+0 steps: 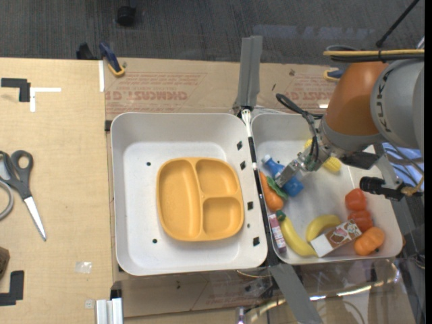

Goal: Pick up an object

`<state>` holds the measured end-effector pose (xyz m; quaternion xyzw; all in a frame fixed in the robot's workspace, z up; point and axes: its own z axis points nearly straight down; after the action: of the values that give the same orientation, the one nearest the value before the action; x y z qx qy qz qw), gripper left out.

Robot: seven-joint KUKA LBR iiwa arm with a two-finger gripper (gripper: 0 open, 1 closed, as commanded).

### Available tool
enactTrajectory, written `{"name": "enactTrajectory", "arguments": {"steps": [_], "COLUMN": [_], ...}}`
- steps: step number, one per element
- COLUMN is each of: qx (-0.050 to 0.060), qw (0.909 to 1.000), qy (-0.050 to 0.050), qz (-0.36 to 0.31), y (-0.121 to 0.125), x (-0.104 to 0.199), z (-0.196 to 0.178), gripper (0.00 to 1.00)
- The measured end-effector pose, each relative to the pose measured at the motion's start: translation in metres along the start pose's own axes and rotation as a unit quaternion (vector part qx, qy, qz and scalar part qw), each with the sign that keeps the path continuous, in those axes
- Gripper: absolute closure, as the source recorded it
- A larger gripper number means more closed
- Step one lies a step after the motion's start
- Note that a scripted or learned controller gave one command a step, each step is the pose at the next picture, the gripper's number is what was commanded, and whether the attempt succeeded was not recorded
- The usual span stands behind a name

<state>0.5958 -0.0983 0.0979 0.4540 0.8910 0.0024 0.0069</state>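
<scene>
The gripper (pixel 295 170) hung low in the right bin (pixel 337 258), directly above a blue bottle (pixel 282 178) near the bin's left wall. Whether it was open or gripping anything could not be told. The bottle's long axis ran diagonally.

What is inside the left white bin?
The left white bin holds one yellow divided plate, lying flat near its middle, its three compartments bare. The bin floor under the plate is covered, so anything beneath it cannot be seen.
</scene>
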Motion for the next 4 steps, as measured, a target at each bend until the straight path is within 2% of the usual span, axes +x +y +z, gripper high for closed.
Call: {"name": "enactTrajectory", "arguments": {"steps": [1,2,3,4], "qx": [0.004,0.006,0.013,0.011], "qw": [0.9992,0.9929,0.956,0.9569], "qy": [0.003,0.004,0.006,0.003], "qz": [0.04,0.119,0.293,0.29], "y": [-0.015,-0.048,0.036,0.038], "x": [0.008,0.024,-0.052,-0.052], "z": [0.004,0.005,0.009,-0.001], "gripper": [0.0,0.0,0.0,1.0]}}
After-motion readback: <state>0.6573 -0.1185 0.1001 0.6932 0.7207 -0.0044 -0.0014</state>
